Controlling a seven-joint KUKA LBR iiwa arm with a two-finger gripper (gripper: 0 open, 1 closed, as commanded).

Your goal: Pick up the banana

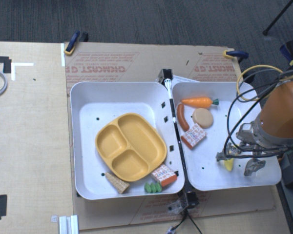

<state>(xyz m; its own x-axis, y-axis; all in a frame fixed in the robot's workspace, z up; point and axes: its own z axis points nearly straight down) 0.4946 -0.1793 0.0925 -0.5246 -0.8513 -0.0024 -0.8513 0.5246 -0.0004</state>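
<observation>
A: Where is the banana (228, 165) seen?

B: A small yellow piece is seen in the right bin (205, 178), near its right side, directly beneath the gripper (238, 163). Most of it is covered by the arm (279, 112).

A: Is it held?

B: That cannot be told; the fingers are hidden among the grey metal, and whether they are apart or together cannot be made out. The yellow piece is seen just below the left part of the tool.

A: What else is noted?

B: A carrot (199, 101), a sausage (182, 116), a tan disc (203, 117) and a red-and-white block (193, 136) are grouped at the bin's upper left, well apart from the banana. A yellow divided plate (131, 147) is laid in the left bin (83, 130).
</observation>
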